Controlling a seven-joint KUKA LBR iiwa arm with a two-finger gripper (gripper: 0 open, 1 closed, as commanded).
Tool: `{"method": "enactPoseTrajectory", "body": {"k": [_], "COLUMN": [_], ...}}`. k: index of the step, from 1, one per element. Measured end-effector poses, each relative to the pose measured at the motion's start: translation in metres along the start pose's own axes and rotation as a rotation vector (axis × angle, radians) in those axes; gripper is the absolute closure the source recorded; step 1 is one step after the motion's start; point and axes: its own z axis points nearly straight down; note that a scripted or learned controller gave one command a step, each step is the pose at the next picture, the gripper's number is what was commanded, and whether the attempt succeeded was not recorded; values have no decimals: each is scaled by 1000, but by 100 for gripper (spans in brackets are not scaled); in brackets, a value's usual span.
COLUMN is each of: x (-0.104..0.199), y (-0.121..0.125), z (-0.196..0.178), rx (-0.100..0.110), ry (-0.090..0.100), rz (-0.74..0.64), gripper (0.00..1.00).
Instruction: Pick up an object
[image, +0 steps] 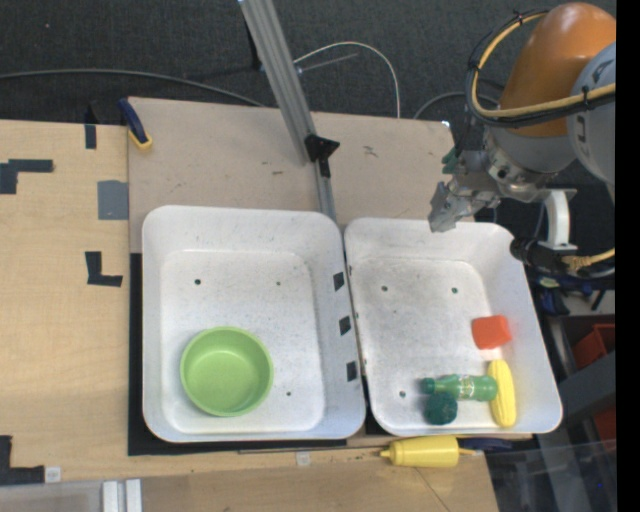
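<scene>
Left bin (160, 300): one green bowl (226, 371) sits upright in the near-left corner, mouth up — its wide rim looks an awkward bite for two fingers, which probably makes it a poor target.

Between the bins a grey pole (290, 85) slants down to the bench; a blue-and-yellow clamp (136, 125) grips the board's far-left corner, presumably pinning it down.

Right bin (400, 250): the candidate objects cluster in the near-right corner. An orange block (490, 331) lies alone, just beyond a yellow banana (502, 391). A green bottle (458, 387) lies on its side, touching a dark green block (439, 408) and butting against the banana. A yellow bottle (424, 452) rests outside, on the bench by the near rim.

Gripper (446, 214) hovers over the right bin's far rim, well apart from the cluster, nothing between its fingers — how wide they stand cannot be told. Pick not yet begun; the orange block, standing free, looks the easiest.
</scene>
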Motion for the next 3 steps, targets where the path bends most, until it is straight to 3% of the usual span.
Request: {"method": "enactPoseTrajectory", "body": {"k": [3], "x": [158], "y": [-70], "z": [44], "rx": [4], "ry": [0], "rz": [-2], "gripper": [100]}}
